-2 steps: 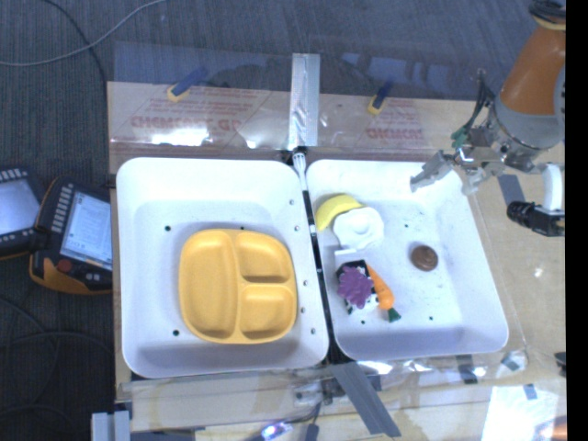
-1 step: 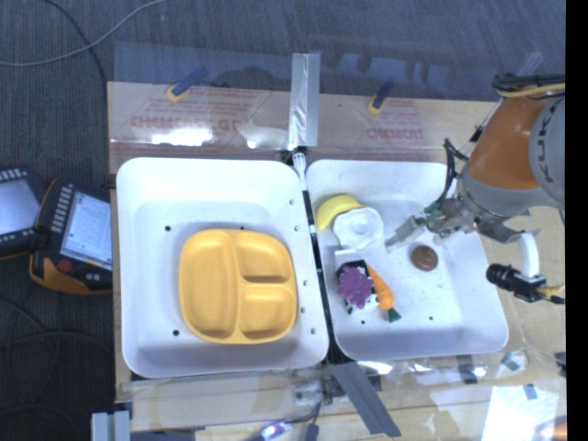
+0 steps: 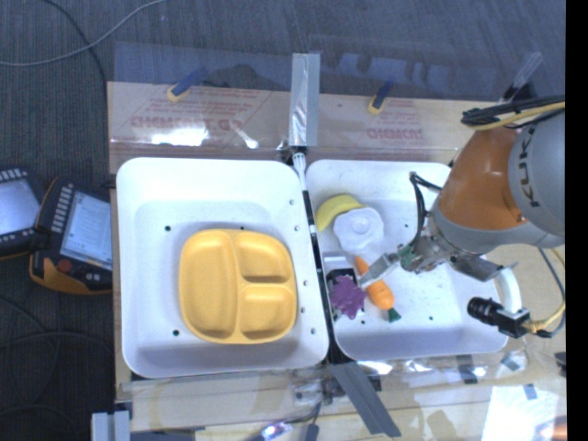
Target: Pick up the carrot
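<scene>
In the right bin (image 3: 432,324), the claw (image 3: 384,266) hovers just above the carrot (image 3: 380,296); I cannot tell its state.

I am looking down into a robotics lab, not a home or a kitchen. A wooden bench (image 3: 138,108) stands on grey carpet (image 3: 55,90), bearing two shallow white bins, the left bin (image 3: 129,246) and the right bin (image 3: 441,333), taped and clamped in place. A grey industrial arm with an orange band (image 3: 482,196) reaches in from the right. On the floor at the left lies a handheld control pendant (image 3: 73,237), with loose cables (image 3: 55,26) trailing across the carpet at the far side.
</scene>
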`<action>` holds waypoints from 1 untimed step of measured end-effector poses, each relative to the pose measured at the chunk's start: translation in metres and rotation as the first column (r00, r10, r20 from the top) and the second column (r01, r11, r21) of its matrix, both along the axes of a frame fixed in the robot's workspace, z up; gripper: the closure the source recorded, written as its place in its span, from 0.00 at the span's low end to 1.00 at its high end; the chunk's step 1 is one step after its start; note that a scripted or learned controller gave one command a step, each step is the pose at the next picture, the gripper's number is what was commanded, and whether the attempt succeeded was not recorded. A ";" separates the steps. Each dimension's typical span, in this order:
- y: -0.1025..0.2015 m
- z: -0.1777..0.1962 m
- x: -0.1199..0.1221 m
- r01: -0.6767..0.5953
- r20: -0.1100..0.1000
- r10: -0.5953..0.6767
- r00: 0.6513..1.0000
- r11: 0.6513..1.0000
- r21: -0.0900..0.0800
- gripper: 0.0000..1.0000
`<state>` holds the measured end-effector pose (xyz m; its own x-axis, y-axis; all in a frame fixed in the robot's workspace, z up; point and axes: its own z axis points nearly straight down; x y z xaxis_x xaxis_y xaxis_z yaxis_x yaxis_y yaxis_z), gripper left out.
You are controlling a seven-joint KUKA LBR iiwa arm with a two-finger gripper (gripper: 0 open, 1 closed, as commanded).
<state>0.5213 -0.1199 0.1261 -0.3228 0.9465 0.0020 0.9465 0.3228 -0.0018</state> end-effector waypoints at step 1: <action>-0.011 -0.036 -0.012 -0.124 0.011 0.124 0.992 0.992 -0.004 0.00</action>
